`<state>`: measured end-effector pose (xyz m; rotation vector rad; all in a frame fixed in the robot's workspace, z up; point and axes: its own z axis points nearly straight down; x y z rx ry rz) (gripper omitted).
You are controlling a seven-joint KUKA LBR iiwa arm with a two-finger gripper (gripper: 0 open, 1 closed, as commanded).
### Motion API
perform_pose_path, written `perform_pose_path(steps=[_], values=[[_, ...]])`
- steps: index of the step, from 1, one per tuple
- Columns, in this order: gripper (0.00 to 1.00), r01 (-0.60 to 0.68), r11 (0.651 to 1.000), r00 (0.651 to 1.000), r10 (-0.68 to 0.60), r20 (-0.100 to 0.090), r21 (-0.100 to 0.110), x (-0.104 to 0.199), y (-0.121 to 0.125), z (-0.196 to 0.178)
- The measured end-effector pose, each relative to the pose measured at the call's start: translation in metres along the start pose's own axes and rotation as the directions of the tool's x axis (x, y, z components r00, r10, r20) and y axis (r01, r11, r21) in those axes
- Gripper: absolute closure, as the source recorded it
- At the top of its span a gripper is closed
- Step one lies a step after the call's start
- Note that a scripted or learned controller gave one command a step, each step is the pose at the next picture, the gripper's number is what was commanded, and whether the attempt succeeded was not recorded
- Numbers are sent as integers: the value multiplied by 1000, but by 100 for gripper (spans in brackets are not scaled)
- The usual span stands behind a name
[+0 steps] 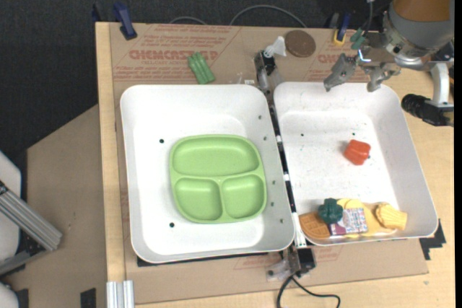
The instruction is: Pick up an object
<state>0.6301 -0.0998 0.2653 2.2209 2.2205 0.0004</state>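
Observation:
My gripper (355,76) hangs open over the far edge of the right bin (317,108), its two fingers spread with nothing between them. Below it in that bin lies a small red-orange object (357,151), apart from the fingers. Along the bin's near edge sits a cluster: a dark green toy (330,210), a round waffle-like piece (312,226), a pink and white packet (351,221) and a yellow corn piece (390,214).
The left bin (141,155) holds a green divided plate (216,177). A green clip (201,68) and a brown disc (299,44) lie on the cardboard behind the bins. Clamps sit at the seam between the bins.

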Motion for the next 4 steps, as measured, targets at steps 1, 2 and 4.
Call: perform_pose_path(steps=[1, 2, 4], values=[[0, -7, 1000, 1000, 7, 0, 8, -74, -28, 60], [0, -3, 1000, 1000, 3, -4, 15, -91, -52, 183], [100, 7, 1000, 1000, -7, 2, -8, 5, -41, 176]])
